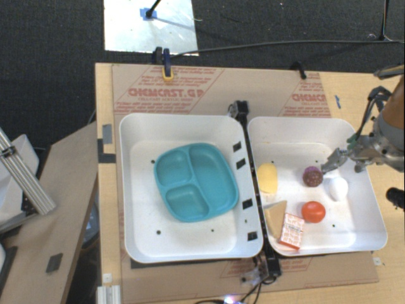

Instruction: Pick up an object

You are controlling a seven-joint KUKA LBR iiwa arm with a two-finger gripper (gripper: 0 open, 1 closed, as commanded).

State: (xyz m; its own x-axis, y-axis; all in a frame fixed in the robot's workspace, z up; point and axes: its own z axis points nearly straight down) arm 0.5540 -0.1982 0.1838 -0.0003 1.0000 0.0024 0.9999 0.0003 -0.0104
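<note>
Objects for picking lie in the right bin (316, 135), and the one nearest our gripper (334, 160) is a small dark purple ball (312, 176), sitting in the middle of that bin toward its right wall. We judge it light and firm, probably a plastic toy fruit, round and smooth enough to roll or squirt out of a pinch, so we would close across its widest part from straight above. Just beside it to the right rests a small white object (337, 187), too pale against the bin to make out well. A red ball (313, 211) sits nearer the front edge, a yellow oblong piece (267, 177) lies along the left wall, and a tan wedge (276, 216) and a red-and-white packet (292, 230) fill the front left corner. Our gripper hangs over the right side of this bin, just above and right of the purple ball; we cannot tell how it is set, and nothing shows in it. The left bin (183, 124) holds a teal divided plate (196, 181). Both bins rest on a bench (215, 84) covered in brown printed cardboard, with dark flooring behind.
</note>
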